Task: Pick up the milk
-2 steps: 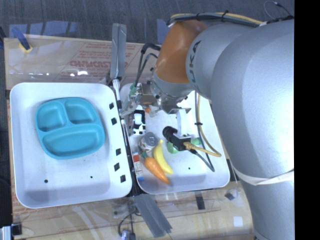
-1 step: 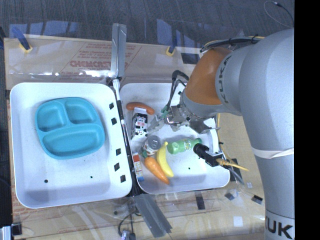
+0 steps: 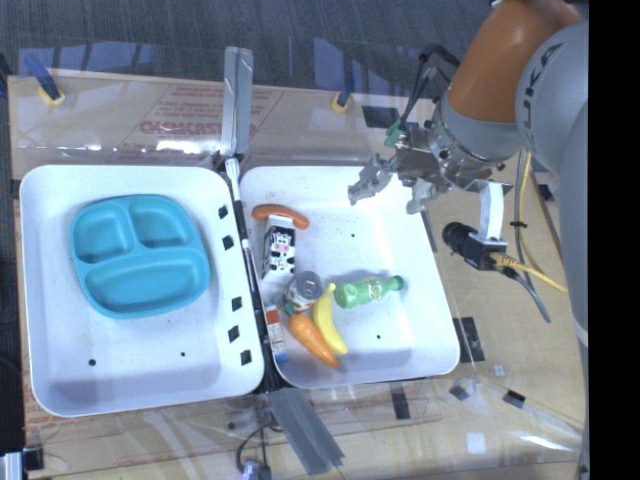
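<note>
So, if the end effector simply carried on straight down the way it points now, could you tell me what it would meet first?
Probably the bare floor of the right bin. The end effector, fingers open, hangs over its upper part, right of the milk carton, though depth is hard to judge.

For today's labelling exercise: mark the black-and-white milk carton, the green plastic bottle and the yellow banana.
black-and-white milk carton (image 3: 280, 251), camera view, front panel.
green plastic bottle (image 3: 362, 292), camera view, mid-body.
yellow banana (image 3: 327, 320), camera view, middle of curve.

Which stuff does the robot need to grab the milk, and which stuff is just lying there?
For the job:
milk carton
gripper, open above the right bin

Just lying about:
hot dog
can
green bottle
banana
carrot
blue plate in the left bin
</note>
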`<state>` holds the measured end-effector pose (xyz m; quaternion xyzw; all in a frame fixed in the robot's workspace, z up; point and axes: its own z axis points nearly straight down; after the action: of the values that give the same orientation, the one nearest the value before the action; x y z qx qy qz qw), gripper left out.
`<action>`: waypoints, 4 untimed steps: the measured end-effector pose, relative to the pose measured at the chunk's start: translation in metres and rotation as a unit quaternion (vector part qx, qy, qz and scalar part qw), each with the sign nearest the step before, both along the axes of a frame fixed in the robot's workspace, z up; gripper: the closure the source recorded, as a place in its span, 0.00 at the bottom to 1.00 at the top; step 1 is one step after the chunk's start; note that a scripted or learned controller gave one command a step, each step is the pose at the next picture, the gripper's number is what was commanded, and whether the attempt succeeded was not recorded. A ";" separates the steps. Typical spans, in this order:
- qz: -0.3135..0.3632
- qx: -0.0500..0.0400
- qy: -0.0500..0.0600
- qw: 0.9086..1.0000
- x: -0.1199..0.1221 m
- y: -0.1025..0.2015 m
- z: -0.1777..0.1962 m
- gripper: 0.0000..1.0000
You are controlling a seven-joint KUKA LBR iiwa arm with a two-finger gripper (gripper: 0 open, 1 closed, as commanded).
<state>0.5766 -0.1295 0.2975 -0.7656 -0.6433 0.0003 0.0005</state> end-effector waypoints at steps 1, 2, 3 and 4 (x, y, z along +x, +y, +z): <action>0.039 0.000 0.003 0.999 -0.056 0.081 -0.080 0.00; 0.041 0.000 -0.011 0.999 -0.023 0.039 -0.186 0.00; 0.137 0.000 -0.014 0.990 -0.017 0.036 -0.192 0.00; 0.260 -0.004 -0.012 0.966 0.083 0.024 -0.193 0.00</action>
<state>0.6592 -0.1057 0.1044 -0.5720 -0.8201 -0.0063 -0.0110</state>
